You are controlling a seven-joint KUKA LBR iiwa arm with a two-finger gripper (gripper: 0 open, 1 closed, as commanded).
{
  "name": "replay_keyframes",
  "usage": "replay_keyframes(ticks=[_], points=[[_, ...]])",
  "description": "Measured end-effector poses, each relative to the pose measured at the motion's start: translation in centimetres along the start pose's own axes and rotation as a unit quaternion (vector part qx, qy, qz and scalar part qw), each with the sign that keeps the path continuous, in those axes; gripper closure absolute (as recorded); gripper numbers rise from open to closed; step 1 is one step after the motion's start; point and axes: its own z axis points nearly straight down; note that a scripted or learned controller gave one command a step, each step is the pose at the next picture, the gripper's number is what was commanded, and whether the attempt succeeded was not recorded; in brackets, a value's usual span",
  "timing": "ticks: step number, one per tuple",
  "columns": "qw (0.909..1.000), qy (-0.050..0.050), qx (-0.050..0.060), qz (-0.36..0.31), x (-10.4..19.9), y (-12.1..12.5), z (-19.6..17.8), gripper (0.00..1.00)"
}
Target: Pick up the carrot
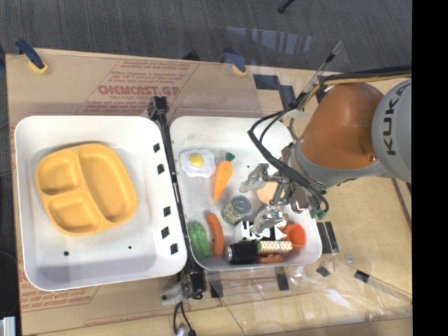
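Carrot (222, 178) lay in right bin (210, 128), toward its far-left part, just right of fried egg toy (197, 162). Long axis near upright in frame, slightly tilted: green top pointed to far edge, tip to near edge. Gripper (264, 200) hovered beside it, fingers apart, nothing between them. Yellow tray (85, 186) sat in left bin (28, 208).

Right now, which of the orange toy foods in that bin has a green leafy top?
The carrot, lying beside the fried egg. Its thick end bears green leaves; the reddish sausage near the bin's front has none.
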Motion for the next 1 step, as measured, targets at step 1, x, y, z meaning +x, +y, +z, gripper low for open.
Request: replay_keyframes(ticks=[1], points=[[0.9975,-0.003,0.0,0.071,-4.45,-0.99,8.73,0.0]])
